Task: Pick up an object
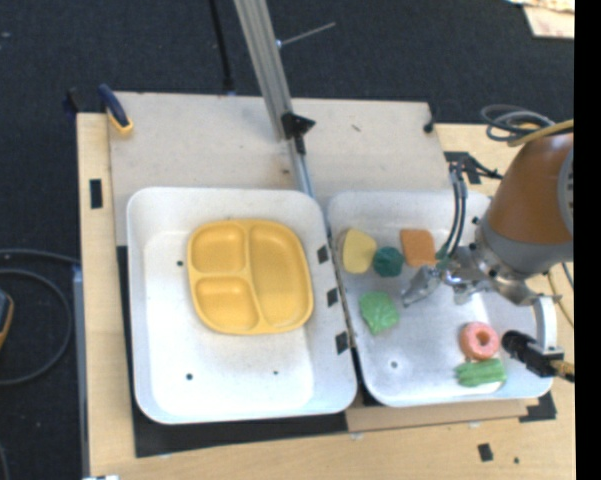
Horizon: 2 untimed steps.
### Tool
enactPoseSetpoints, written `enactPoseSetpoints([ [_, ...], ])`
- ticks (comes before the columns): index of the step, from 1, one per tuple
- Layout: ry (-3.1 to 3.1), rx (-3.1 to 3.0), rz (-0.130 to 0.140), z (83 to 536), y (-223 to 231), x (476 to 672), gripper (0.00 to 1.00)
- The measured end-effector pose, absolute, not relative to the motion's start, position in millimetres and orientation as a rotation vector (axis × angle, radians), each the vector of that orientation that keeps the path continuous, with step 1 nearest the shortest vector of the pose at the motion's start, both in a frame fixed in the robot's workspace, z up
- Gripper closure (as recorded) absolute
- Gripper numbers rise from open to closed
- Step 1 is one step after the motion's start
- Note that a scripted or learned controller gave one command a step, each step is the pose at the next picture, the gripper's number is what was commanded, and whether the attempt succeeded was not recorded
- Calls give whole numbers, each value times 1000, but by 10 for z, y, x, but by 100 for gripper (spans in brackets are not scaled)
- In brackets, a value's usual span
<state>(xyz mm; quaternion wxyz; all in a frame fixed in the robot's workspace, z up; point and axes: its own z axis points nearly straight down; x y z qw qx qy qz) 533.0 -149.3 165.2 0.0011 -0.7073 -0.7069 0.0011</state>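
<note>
Pincer low in right bin, fingers apart, holding nothing, just beside green leafy piece near bin's left edge. Pink ring near right edge. Yellow tray in left bin.
</note>
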Motion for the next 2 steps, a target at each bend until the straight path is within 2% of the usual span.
enactPoseSetpoints([
  [1, -2219, -2230, -2, 1788, -1512, 5345, 100],
  [2, -2229, -2222, -5, 2238, -1493, 5316, 100],
])
